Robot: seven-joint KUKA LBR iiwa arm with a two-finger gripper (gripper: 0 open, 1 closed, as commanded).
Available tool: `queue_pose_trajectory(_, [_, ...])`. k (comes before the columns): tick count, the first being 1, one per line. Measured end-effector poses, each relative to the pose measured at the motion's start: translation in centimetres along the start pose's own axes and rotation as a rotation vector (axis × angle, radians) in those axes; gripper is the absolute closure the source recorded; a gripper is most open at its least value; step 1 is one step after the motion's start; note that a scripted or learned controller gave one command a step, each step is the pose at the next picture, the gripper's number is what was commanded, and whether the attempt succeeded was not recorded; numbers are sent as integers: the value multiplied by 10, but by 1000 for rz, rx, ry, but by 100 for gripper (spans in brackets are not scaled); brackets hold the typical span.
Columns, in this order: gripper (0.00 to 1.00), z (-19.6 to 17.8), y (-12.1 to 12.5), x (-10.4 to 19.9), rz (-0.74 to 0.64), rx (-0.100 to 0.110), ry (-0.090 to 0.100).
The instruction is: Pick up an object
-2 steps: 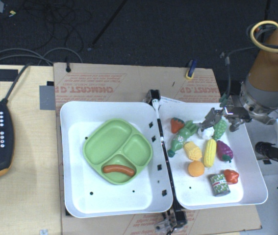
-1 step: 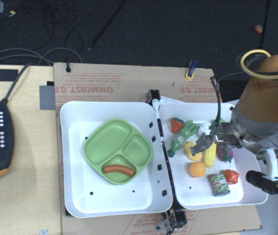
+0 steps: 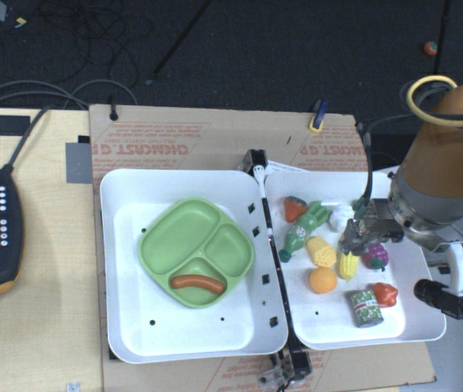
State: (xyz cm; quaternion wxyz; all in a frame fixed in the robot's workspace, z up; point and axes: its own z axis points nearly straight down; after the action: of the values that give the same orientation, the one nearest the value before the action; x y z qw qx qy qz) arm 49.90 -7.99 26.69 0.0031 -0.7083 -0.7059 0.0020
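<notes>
The arm comes in from the right of the frame and its jaws [image 3: 360, 237] hang low over the right bin [image 3: 411, 331], right of centre in the picture. The dark fingers run together against the toys under them, so I cannot tell whether the jaws are spread or pressed together, and nothing can be seen pinched between them.

The nearest thing is the small corn [image 3: 349, 263], just below the jaws and a little left in the frame, its long axis running roughly up and down the picture. A purple toy [image 3: 376, 256] sits just beside it on the right, almost under the wrist. A larger corn [image 3: 322, 252] lies further left, tilted, with an orange ball [image 3: 322, 281] below it.

My guess is the small corn is the target, as it lies closest. The crowding worries me: 2 neighbours flank it, and a finger could land on one of them.

The left bin [image 3: 125, 317] holds a green plate [image 3: 166, 235] with a sausage [image 3: 198, 283], well apart from the jaws.
</notes>
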Motion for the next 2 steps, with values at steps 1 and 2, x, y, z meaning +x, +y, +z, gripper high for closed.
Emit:
queue_pose_trajectory(1, [100,-66,-24,95,-15,-11,2])
queue_pose_trajectory(2, [100,-102,-24,165,-12,-7,1])
